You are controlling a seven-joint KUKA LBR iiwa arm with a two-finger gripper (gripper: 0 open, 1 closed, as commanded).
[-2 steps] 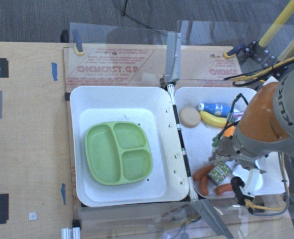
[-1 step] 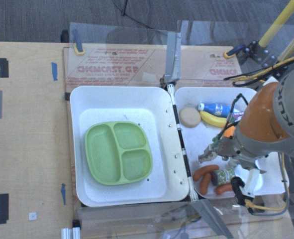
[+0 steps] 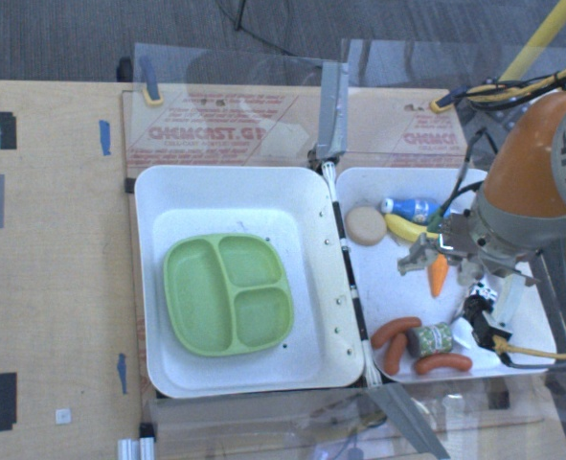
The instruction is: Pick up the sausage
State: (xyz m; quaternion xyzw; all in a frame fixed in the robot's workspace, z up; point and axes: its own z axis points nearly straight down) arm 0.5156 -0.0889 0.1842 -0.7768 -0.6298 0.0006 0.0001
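1. Hovering over the right bin [image 3: 541,370], the gripper [image 3: 424,253] sits beside a carrot [image 3: 439,275]; I cannot tell its state.
2. Just beyond it lie a banana [image 3: 405,226], a blue bottle [image 3: 409,205] and a round bun [image 3: 366,225].
3. The sausage [image 3: 396,331] lies at the bin's near edge, apart from the gripper, with further sausage pieces and a small can [image 3: 436,339] alongside.
4. The left bin [image 3: 158,195] holds a green plate [image 3: 228,294].
5. Judgement: approach stage; next, travel toward the sausage, then descend.

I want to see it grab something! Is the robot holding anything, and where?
Cannot tell. The grey two-finger gripper is over the small orange carrot, but its grip is hidden.
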